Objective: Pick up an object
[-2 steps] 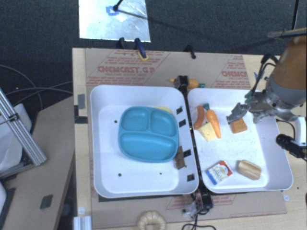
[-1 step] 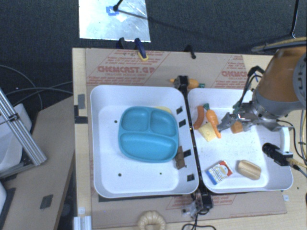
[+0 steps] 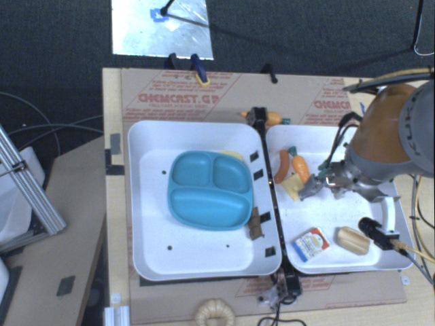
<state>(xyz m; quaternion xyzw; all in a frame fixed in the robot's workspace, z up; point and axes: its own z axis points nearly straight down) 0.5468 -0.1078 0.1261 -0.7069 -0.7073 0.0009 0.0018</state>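
The grey two-finger gripper (image 3: 314, 187) hung low beside the pale yellow wedge (image 3: 291, 186), evidently lining up a grab; whether its claw was open, I couldn't tell.

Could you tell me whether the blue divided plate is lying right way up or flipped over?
Right way up: the blue divided plate shows its three compartments facing upward.

Dark carpet (image 3: 54, 39) covers the floor behind the bench (image 3: 285, 90), with a shiny metal sheet (image 3: 162, 17) lying on it and black cables (image 3: 41, 124) trailing.
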